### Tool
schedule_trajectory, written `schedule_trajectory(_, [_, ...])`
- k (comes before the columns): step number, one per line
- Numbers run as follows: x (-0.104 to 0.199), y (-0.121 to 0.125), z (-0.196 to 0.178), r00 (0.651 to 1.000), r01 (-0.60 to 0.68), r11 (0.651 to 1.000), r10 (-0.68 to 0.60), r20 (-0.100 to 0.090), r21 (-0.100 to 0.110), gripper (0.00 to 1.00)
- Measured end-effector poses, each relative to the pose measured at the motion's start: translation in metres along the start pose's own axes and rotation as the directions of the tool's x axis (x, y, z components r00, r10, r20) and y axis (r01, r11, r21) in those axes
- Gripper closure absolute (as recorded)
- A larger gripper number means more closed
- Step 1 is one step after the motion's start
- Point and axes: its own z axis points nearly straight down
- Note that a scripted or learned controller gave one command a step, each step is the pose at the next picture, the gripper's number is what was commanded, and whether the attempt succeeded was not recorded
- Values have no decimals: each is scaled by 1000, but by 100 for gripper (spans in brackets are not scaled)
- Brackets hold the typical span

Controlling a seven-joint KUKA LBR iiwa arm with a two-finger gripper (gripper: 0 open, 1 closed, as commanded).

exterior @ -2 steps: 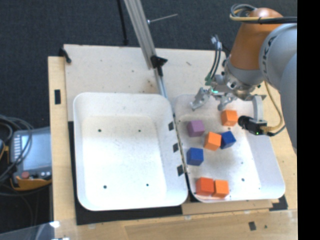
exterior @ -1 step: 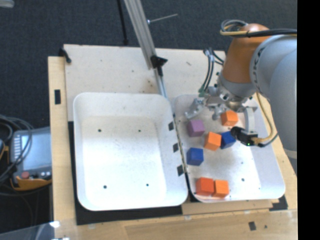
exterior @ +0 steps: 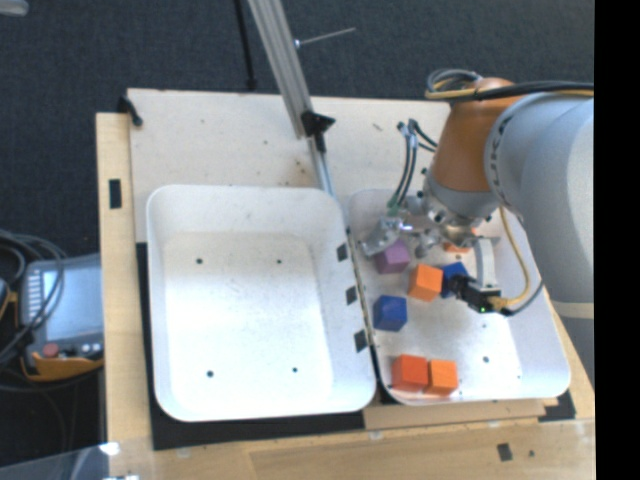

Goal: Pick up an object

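Nearest the camera, at the front edge of the right bin, two blocks sit touching side by side: a red-orange block and a smaller orange block just to its right. Taking that bin as the landmark, a blue cube lies farther in, close to the bin's left wall, apart from the pair in front. Beyond it, toward the bin's middle, a second orange cube sits tilted, with a small blue piece just behind and to its right, partly hidden by the arm's hardware. A purple block rests up and left of the orange cube, near the bin's left wall and toward its back.

The gripper hangs over the back half of this bin, just above the purple block and the orange cube; whether its claw is spread or pressed together cannot be told, since the wrist covers it from above. No block can be seen between it. The grey arm with its orange band reaches in over the bin's far right corner.

Left of the right bin, touching it along the shared edge, is the left bin.
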Motion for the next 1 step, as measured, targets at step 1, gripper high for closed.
schedule_trajectory(1, [-1, 0, 21, 1000, -3, 1000, 3, 0, -2, 0])
